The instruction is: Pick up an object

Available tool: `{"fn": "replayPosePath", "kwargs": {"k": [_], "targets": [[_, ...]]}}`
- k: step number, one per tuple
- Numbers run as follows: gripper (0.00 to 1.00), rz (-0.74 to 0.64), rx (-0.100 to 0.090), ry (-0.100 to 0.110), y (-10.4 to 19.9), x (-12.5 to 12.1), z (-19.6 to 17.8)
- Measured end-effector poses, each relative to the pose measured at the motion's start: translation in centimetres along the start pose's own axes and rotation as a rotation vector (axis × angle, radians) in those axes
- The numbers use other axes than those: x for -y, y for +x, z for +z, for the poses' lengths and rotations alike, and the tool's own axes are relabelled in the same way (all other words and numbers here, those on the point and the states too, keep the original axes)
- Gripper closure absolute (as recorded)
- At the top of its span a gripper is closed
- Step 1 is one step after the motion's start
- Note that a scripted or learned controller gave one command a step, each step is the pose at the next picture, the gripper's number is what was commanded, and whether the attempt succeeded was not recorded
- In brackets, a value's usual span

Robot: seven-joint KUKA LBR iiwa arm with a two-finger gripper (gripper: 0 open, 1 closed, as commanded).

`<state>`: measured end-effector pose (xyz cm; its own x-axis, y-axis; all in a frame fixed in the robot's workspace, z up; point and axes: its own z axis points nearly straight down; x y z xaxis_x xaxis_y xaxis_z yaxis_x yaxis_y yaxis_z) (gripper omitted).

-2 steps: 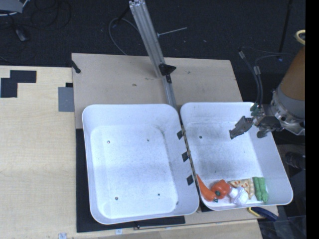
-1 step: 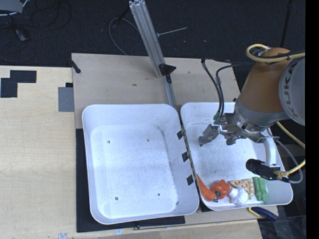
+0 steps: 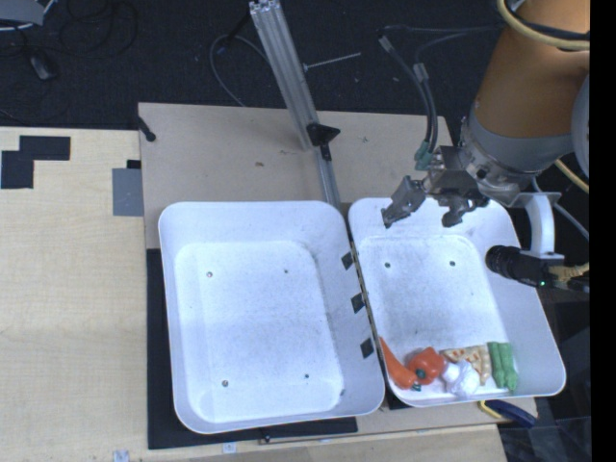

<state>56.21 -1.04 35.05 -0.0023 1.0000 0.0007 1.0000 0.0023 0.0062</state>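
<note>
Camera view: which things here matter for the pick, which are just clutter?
Relevant:
- two-finger gripper, open, above the right white bin
- orange-red toy, green ridged piece, tan patterned piece, white crumpled lump, clustered in that bin's near corner

Just lying about:
- left white bin
- slanted aluminium rail
- black cables

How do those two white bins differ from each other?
The left bin shows bare floor, while the right bin has small objects piled along its near edge. The gripper hangs over the right bin's far edge, not the left bin's. Both are shallow, white and speckled.
</note>
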Motion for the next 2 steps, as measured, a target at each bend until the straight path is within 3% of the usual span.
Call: {"fn": "replayPosePath", "kwargs": {"k": [1, 2], "targets": [[0.0, 0.001, 0.001, 0.009, 2.2, 6.5, 3.7], [1.0, 0.003, 0.001, 0.007, 2.1, 6.4, 2.7]]}}
